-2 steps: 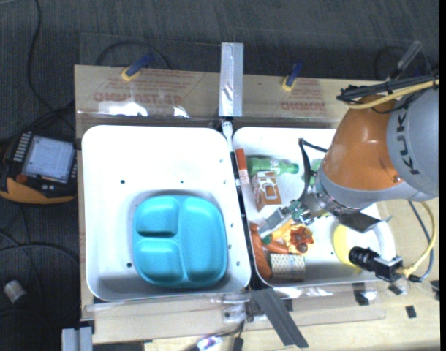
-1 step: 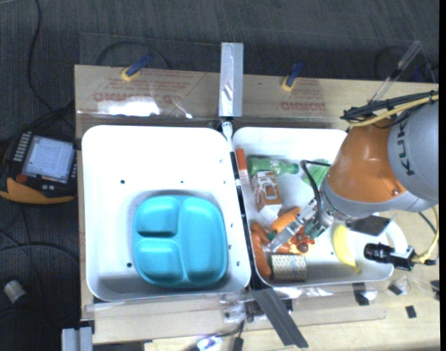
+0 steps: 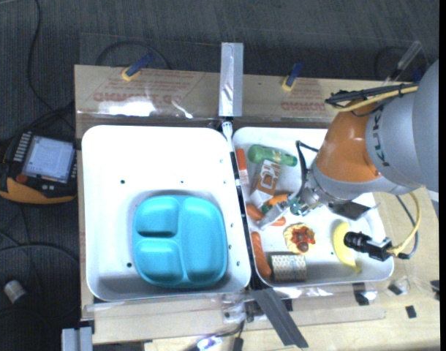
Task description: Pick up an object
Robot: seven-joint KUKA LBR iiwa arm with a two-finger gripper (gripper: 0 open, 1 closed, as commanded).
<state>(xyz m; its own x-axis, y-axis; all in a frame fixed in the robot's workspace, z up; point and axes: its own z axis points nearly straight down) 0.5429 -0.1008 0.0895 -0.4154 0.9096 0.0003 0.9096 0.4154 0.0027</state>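
Arm (image 3: 398,134) overhangs right bin (image 3: 318,134); gripper (image 3: 300,207) beside pizza slice (image 3: 300,237).

Arm (image 3: 398,134) cut off at right frame edge, hides right bin's (image 3: 311,275) upper right corner; gripper (image 3: 300,205) too small & blurred (finger state unreadable).

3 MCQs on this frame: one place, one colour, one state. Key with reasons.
1. Where is the divided tray?
A. left bin
B. right bin
C. on the floor

2. What colour is that tray?
A. red
B. light blue
C. black

3. How does the tray lie?
A. upside down
B. propped on its edge
C. flat, compartments facing up

Key:
1 A, it sits in the left bin, towards the near wall.
2 B, it is light blue against the white bin.
3 C, its three compartments open upward.
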